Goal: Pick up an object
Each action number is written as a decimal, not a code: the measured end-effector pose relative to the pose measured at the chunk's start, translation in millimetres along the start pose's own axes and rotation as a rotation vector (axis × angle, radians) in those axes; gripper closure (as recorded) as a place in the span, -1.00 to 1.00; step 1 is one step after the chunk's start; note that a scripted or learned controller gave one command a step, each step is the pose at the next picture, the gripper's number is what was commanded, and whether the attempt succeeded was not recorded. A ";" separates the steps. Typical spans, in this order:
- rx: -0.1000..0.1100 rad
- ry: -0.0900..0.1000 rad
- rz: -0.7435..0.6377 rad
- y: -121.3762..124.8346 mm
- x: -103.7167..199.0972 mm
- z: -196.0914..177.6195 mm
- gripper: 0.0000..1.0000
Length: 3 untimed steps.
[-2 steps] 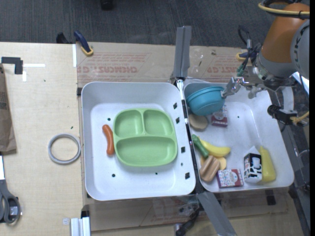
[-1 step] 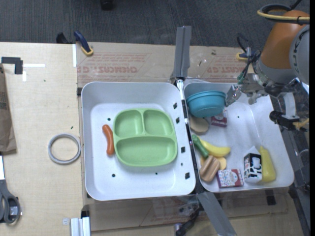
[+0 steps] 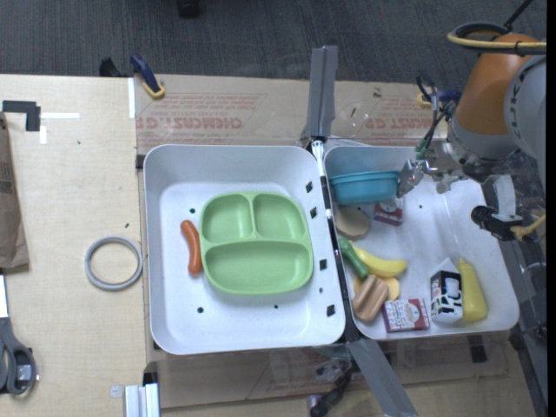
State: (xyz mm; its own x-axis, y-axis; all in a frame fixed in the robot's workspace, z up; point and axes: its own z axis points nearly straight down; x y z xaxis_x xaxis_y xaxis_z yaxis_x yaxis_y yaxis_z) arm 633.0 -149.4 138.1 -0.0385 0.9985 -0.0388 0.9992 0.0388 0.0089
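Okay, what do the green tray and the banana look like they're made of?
Green tray: likely moulded plastic, matte to satin, judging by its even colour, soft sheen and rounded compartment walls. Banana: probably a plastic toy, given its uniform yellow and smooth skin, though a real one can't be ruled out.

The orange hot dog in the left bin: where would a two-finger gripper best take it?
Grip the orange hot dog at mid-length, from above, fingers across its narrow width. It lies flat and lengthwise between the bin wall and the green tray, so closing along that gap likely suits best.
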 end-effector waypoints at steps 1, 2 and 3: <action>0.004 0.001 -0.045 -1.0 0.5 1.7 -1.00; 0.004 0.002 -0.050 -0.9 1.1 1.9 -1.00; 0.003 0.001 -0.006 -1.3 1.1 3.5 -1.00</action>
State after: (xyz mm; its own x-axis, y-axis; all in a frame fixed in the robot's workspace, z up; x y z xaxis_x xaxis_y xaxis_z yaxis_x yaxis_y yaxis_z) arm 631.7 -148.4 134.5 -0.0448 0.9983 -0.0374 0.9990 0.0450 0.0056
